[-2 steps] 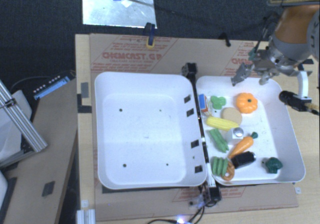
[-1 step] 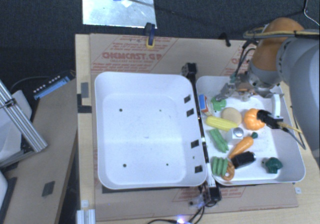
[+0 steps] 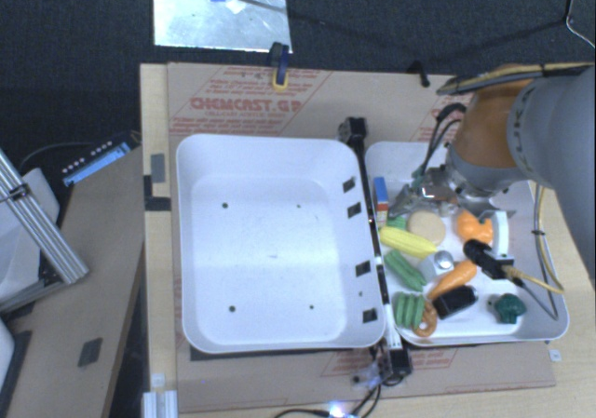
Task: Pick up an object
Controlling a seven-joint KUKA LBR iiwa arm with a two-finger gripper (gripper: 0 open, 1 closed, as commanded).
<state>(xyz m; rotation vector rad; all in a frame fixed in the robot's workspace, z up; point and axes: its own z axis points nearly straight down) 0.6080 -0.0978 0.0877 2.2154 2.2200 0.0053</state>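
From the camera view, we are judging this to be the approach step: the arm [image 3: 521, 128] is reaching in from the right and the gripper [image 3: 424, 193] is hanging low over the back part of the right bin [image 3: 549, 328], where all the candidate objects are lying. We cannot tell from here how the gripper is set or whether it is holding anything; nothing is showing plainly in its grasp. Just beside it a pale round piece [image 3: 426, 223] is sitting, with a yellow corn cob [image 3: 408, 240] touching it on the left and a green pod [image 3: 404, 268] just in front of that. An orange piece [image 3: 473, 223] is lying near the wrist, a carrot [image 3: 453, 276] and a black block [image 3: 454, 303] are crowding the middle, and a dark green broccoli piece [image 3: 507, 307] is sitting apart toward the front right corner. A blue item [image 3: 380, 191] is leaning by the bin wall. We are thinking the next move calls for settling squarely on one item, since the close packing could make neighbours get nudged or caught. The left bin [image 3: 270, 151] is standing alongside, and a blue-and-yellow clamp [image 3: 278, 67] is gripping the board's far edge.
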